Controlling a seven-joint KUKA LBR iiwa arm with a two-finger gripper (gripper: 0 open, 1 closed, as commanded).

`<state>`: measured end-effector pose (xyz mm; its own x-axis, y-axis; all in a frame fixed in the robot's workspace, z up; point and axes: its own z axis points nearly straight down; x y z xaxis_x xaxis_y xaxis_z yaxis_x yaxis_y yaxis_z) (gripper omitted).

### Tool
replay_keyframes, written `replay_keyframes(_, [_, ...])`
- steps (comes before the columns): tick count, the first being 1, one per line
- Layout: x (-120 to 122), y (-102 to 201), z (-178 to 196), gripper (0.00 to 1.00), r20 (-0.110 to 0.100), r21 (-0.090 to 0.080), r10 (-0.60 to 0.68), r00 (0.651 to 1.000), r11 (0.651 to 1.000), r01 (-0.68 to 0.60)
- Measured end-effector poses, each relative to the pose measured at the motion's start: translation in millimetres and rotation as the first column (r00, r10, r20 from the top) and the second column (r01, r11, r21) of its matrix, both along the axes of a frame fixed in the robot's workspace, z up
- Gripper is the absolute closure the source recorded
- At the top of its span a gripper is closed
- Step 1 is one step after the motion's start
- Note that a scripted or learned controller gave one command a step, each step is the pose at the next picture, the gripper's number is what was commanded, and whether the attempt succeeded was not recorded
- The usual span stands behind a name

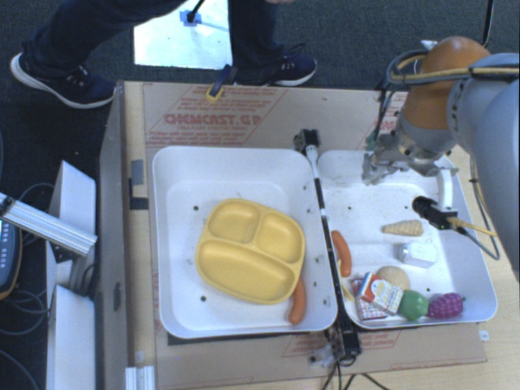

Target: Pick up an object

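The hand (379, 167) hung over the right bin's far edge — grip unclear. The cone (404, 228) looked light, stiff — pinch its middle.

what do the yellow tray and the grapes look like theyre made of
Yellow tray: looks like moulded plastic, matte to satin, one even colour with soft rounded dividers between its three compartments. Grapes: probably toy plastic or rubber, a bumpy purple cluster with a faint sheen; too small to tell which.
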<state>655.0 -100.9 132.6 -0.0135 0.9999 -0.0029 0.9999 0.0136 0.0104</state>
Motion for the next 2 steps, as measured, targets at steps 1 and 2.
replay_keyframes(1, [-25.2, -40.9, 22.5, 1.0, -0.008, 0.001, -0.012, 1.0, 1.0, 0.012])
replay_keyframes(2, [-46.8, 3.7, -48.5, 1.0, -0.01, 0.003, -0.01, 1.0, 1.0, 0.01])
